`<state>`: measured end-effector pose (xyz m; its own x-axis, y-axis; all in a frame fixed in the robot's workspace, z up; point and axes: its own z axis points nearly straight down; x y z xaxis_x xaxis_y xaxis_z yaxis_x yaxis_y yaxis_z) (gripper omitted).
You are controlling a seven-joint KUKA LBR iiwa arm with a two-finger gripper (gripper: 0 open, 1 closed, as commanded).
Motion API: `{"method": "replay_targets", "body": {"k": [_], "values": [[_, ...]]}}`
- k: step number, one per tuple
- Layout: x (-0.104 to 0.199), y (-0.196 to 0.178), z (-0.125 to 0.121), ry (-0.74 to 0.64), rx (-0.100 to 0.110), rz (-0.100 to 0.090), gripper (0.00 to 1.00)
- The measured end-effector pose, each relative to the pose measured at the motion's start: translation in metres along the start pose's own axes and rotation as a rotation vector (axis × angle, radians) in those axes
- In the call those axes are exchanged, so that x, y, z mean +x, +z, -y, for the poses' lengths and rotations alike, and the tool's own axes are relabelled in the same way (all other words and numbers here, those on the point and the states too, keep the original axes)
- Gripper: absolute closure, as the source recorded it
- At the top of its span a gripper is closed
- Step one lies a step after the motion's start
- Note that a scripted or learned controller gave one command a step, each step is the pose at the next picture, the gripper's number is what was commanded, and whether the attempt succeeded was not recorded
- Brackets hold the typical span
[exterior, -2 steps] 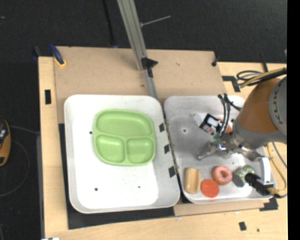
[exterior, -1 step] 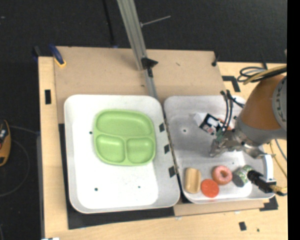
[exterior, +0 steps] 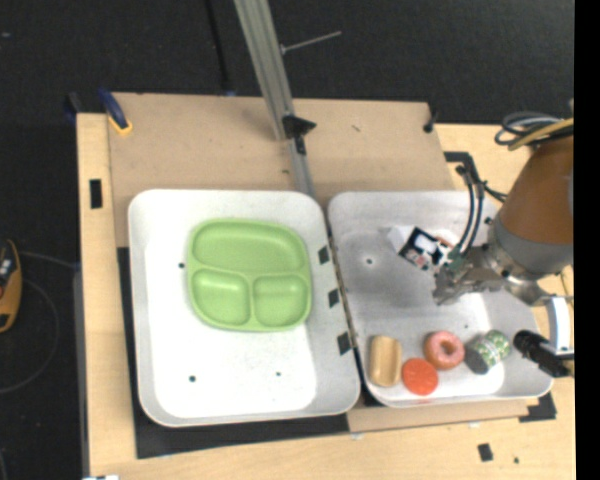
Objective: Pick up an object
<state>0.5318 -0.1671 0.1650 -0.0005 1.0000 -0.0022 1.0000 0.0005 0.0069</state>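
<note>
Camera view: grey two-finger gripper point(exterior: 446, 286) hangs over the right white bin point(exterior: 380, 233); its opening can't be told. Pink ring doughnut point(exterior: 444, 349), orange ball point(exterior: 419, 376), tan cylinder point(exterior: 383, 359) lie along the near edge.

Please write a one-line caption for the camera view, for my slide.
Grey arm's gripper hovers in the right white bin above a pink frosted donut; green divided plate lies in the left white bin.

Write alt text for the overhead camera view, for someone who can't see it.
A robot arm's gripper hovers over the right bin, above a tan cylinder, red ball, pink donut and green object along its near edge. The left bin holds a green divided plate.
</note>
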Motion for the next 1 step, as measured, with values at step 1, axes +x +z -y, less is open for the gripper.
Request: {"method": "replay_targets", "body": {"k": [1], "values": [[0.0050,-0.0603,0.0029,-0.003,-0.002,0.000,1.00]]}}
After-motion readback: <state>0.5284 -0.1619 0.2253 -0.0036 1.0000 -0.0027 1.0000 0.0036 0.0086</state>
